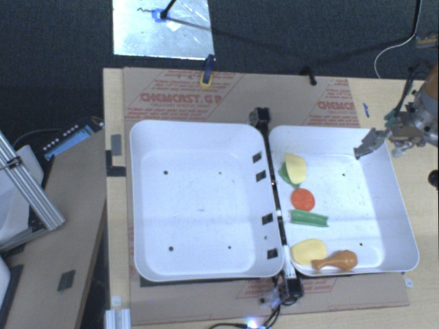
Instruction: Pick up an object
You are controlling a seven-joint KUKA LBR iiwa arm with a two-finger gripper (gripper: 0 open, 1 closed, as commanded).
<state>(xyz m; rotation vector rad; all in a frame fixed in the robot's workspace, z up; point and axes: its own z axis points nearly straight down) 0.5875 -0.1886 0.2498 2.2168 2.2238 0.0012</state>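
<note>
Above the right bin's (384, 204) far corner hung the gripper (365, 148), its opening impossible to judge, well apart from the tomato (303, 199) beside the divider, where a descent might strike the crowding green bean (309, 218).

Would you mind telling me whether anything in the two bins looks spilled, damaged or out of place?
Nothing stands out. The toy foods lie along the right bin's left side; the gripper hovers over its upper right corner.

One fixed camera looks down aslant on both white bins (199, 132).
</note>
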